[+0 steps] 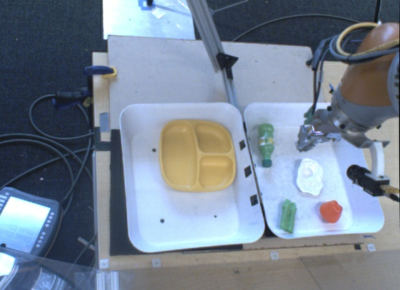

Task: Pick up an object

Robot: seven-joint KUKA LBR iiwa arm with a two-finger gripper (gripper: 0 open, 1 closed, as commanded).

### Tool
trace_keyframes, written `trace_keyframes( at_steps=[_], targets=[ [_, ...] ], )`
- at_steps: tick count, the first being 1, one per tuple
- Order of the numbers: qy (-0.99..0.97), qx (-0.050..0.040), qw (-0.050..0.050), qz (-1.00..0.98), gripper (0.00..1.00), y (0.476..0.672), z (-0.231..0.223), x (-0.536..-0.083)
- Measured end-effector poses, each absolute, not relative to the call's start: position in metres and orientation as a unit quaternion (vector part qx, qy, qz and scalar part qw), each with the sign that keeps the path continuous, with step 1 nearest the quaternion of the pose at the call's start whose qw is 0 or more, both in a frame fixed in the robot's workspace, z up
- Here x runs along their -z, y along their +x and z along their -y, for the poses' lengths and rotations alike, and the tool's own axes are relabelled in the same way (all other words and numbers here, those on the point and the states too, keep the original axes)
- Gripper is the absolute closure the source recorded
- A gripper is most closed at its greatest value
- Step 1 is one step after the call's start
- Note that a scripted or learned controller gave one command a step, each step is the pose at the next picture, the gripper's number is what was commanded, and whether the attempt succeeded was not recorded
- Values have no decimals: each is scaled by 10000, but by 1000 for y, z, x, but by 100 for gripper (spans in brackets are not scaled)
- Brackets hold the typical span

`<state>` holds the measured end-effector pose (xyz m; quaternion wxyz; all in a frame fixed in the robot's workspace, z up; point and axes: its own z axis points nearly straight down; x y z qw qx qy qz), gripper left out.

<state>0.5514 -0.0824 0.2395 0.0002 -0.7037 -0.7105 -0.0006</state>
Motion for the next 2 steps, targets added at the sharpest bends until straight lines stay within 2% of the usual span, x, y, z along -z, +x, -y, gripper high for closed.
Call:
trace_keyframes(
  at_steps=[1,2],
  targets=[
    [-7035,7,9,7107,100,539,34,-229],
    [-7027,14,9,7115,100,523,-20,-238]
  ],
)
